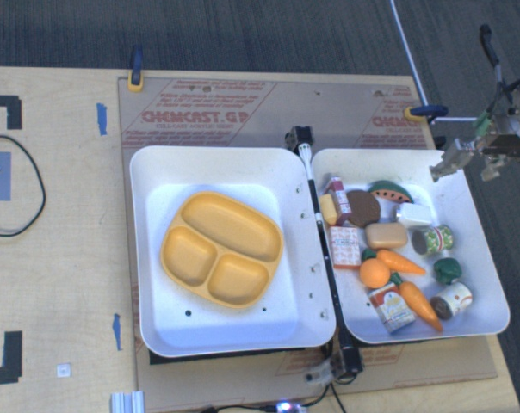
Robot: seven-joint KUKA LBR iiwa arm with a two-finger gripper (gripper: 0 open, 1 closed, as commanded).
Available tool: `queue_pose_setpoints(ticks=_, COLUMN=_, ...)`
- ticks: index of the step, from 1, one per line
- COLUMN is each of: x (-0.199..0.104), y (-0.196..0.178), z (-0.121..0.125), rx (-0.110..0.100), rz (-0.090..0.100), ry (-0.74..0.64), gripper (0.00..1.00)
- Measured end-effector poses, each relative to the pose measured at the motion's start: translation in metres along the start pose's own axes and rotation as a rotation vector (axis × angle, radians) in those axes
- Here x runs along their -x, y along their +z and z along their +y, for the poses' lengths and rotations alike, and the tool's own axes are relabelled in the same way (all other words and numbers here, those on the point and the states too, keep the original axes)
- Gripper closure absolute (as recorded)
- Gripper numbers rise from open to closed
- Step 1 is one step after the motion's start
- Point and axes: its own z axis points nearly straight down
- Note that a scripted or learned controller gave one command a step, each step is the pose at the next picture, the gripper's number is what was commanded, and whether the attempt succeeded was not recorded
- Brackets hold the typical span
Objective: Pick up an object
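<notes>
The pincer (456, 160) is seen at the far right, above the upper right corner of the right bin (492, 312); it is cut off by the frame edge and blurred, so its state can't be told. Nothing is seen held in it.

Objs in the right bin are piled close and partly overlapped, so some labels are unreadable. A watermelon slice (389, 191), a brown disc (362, 206), a tan bread-like block (386, 235), an orange (374, 273), two carrots (419, 304) and (401, 262), a small can (454, 299), a green broccoli piece (447, 270) and a boxed pkg (391, 306) are made out. Most look like smooth plastic toy food.

The left bin (148, 231) is shallow, white, w/ rounded corners; a yellow three-section tray (221, 248) lies in it, tilted, glossy.

Both bins sit on a cardboard sheet (243, 110) on the pale wood bench (53, 282). Open room is found along the right bin's upper and right walls; objs crowd its centre and left.
</notes>
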Motion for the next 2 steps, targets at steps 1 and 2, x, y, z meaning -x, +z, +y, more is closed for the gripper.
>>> queue_pose_setpoints(ticks=1, x=-0.0016, y=0.1799, z=-0.0052, rx=0.004, rz=-0.002, ry=0.001, gripper=0.0)
queue_pose_setpoints(ticks=2, x=-0.0015, y=0.17, z=-0.0048, rx=0.007, rz=-0.003, ry=0.002, gripper=1.0)
